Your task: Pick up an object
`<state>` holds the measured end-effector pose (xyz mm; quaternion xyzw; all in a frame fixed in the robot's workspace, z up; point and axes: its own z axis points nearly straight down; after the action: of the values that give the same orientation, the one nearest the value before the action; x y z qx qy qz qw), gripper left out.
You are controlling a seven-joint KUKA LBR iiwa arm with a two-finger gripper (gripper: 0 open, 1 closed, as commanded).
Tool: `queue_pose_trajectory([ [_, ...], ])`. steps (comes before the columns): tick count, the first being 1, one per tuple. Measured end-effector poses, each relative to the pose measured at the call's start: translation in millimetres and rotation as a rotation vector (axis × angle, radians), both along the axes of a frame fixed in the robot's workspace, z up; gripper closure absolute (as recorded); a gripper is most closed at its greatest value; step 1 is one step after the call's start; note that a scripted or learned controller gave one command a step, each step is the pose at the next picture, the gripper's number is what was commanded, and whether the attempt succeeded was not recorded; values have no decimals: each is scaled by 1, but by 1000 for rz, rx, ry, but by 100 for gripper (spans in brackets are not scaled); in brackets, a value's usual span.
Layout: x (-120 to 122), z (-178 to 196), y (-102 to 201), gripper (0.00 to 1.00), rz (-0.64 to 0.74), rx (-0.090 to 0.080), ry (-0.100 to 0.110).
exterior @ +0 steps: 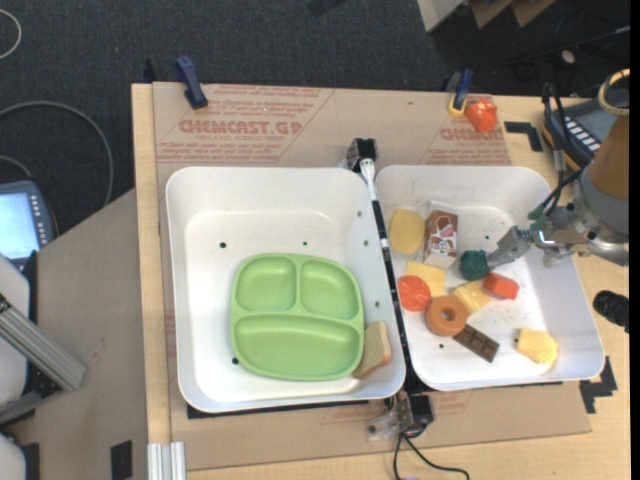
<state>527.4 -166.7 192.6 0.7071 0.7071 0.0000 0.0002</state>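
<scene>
Cardboard-topped bench (pixel 300 118), perhaps dark carpet (pixel 250 28) around

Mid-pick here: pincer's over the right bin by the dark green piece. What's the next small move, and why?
Probably ease the pincer down and left onto the dark green piece: its tip sits just right of that piece, and nothing shows between its fingers yet.

Small dark-green object (pixel 473 264) (rounded) lies mid right bin (pixel 575 298), beside yellow cheese (pixel 470 297).
</scene>
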Motion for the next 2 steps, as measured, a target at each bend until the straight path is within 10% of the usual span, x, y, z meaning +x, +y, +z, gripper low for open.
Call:
queue_pose_trajectory([
  [1, -36, -74, 46, 0, 2, 5, 11],
  [2, 28, -107, 76, 0, 5, -3, -8],
])
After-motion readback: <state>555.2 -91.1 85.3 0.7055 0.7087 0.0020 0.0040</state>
